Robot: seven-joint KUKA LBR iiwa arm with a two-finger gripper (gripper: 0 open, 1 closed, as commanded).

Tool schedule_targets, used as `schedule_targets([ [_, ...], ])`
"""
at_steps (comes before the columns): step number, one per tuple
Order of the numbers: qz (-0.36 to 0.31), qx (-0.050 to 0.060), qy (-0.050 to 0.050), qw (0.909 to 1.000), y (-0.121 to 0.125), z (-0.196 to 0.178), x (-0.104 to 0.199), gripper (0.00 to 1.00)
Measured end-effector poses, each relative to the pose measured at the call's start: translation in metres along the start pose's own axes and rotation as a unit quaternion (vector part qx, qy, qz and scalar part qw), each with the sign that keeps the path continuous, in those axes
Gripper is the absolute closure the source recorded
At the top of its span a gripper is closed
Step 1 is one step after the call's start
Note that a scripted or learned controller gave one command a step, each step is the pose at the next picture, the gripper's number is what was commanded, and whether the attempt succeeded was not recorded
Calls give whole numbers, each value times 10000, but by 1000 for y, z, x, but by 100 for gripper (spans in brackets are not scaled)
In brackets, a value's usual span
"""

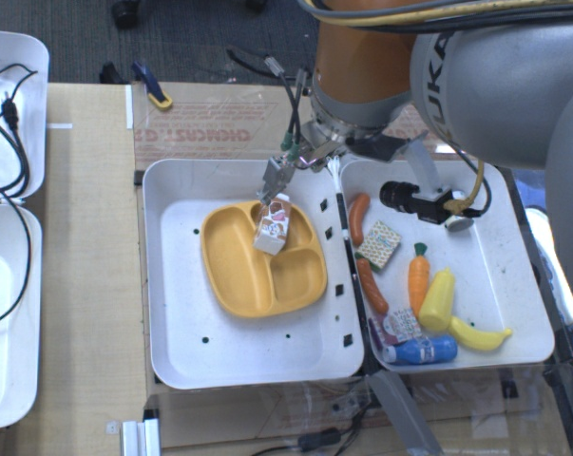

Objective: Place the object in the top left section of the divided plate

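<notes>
A yellow divided plate (243, 278) lies in the left bin (172, 255). Its one large section is on the left and two smaller sections are on the right. My gripper (278, 186) reaches down over the plate's upper edge. Its fingers are shut on the top of a small white and brown carton (273, 228). The carton hangs tilted over the ridge between the large section and the upper right section. Whether its bottom touches the plate I cannot tell.
The right bin (514, 264) holds two sausages (360, 215), a green cracker (380, 243), a carrot (418, 275), a yellow bottle (438, 298), a banana (481, 334), a blue bottle (421, 351) and a small packet (400, 326). White trays with black cables (6, 141) stand at far left.
</notes>
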State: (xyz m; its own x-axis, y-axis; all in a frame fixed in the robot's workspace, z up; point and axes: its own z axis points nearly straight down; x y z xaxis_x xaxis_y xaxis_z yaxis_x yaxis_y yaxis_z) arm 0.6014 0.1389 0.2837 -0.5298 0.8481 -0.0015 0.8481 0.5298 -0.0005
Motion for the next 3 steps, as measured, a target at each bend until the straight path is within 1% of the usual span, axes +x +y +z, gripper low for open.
schedule_targets([
  [1,3,0,0,10000,0,0,0,0],
  [2,2744,14,-4,9616,-58,-58,-31,0],
  [3,931,8,-2,9957,-88,-157,-64,0],
])
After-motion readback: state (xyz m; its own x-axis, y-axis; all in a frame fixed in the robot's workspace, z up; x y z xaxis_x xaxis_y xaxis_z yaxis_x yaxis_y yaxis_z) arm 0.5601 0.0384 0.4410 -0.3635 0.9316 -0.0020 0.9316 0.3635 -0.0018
